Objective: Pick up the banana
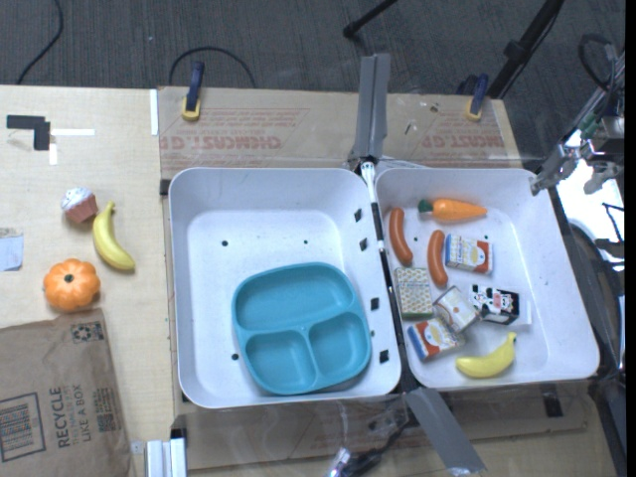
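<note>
1. Your gripper (564,162) sits at the far right corner of the right bin (571,296), just over its rim. It is holding nothing you can see, and you cannot tell whether it is open or closed.
2. Nearest you, a brown cardboard sheet (55,396) printed with a recycling mark lies on the bench left of the bins.
3. The banana (487,358) lies in the near part of the right bin, close to the front wall, well apart from the gripper.
4. Just behind it you have a cluster of small cartons (444,323) and a black-and-white box (495,303), with a speckled square packet (413,291) to their left.
5. In the left bin (199,266), a blue divided plate (298,326) rests in the near half.
6. Farther back in the right bin are two sausages (399,237), a juice carton (467,253) and a carrot (452,208) near the far wall.
7. Out on the bench to the left, an orange pumpkin (72,284) lies nearest, then a second banana (111,238), with a cupcake (79,205) just beside its far end.
8. At the far edge, two clamps (192,102) grip the board behind the bins.
</note>
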{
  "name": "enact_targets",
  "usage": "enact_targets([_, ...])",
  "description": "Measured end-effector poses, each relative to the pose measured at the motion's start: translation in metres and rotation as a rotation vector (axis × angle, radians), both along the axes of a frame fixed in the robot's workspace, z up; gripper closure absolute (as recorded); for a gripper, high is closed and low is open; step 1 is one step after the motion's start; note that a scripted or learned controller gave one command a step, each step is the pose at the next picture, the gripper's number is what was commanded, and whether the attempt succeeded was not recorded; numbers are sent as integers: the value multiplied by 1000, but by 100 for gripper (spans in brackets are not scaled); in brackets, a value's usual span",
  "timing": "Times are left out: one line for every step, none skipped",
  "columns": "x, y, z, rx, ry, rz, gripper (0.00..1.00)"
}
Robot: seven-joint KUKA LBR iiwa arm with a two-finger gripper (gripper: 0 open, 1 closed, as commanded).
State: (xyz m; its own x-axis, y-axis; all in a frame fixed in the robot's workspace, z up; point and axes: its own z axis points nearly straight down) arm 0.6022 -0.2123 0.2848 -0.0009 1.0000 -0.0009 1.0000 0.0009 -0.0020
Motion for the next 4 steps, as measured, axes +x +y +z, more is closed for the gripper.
enact_targets([-63,11,-193,0,-2,71,0])
enact_targets([-124,15,-100,1,-2,172,0])
enact_targets([-100,39,-33,0,-2,168,0])
enact_targets([-106,10,-82,1,0,242,0])
